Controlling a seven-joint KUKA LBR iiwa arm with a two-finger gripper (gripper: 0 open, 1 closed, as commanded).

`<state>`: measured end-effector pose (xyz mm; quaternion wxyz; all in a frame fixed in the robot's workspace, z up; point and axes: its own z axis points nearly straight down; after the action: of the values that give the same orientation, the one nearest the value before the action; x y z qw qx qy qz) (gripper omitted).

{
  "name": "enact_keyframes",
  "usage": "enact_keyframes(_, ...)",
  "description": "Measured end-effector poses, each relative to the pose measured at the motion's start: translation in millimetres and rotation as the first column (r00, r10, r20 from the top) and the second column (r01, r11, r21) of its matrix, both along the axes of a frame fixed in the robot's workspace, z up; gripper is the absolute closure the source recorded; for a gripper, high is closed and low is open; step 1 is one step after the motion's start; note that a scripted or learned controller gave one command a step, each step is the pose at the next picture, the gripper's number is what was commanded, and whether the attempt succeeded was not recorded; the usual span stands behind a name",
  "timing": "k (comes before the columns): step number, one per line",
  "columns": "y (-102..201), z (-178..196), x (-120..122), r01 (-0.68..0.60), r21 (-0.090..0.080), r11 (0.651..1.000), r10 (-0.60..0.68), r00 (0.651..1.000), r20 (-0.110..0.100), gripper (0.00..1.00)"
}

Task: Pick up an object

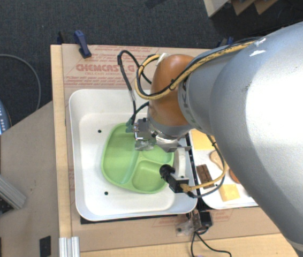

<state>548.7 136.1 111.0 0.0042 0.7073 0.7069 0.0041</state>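
we see the gripper [143, 138] low over the far right edge of the green divided plate [133, 162] in the left bin [84, 143] (its opening we cannot tell), and we judge the shallow, slick rim could slip free.

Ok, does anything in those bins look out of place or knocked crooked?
Nothing looks spilled or broken. The green divided plate lies flat in the left bin, turned at a slant to the bin's walls. The arm covers much of the right bin, so I can't judge that one fully.
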Motion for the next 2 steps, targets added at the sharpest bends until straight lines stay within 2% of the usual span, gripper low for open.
enact_keyframes(1,14,75,59,-0.002,0.002,1.0,0.002,1.0,0.002,1.0)
enact_keyframes(2,5,61,-23,0.001,0.0,1.0,-0.001,1.0,-0.021,1.0)
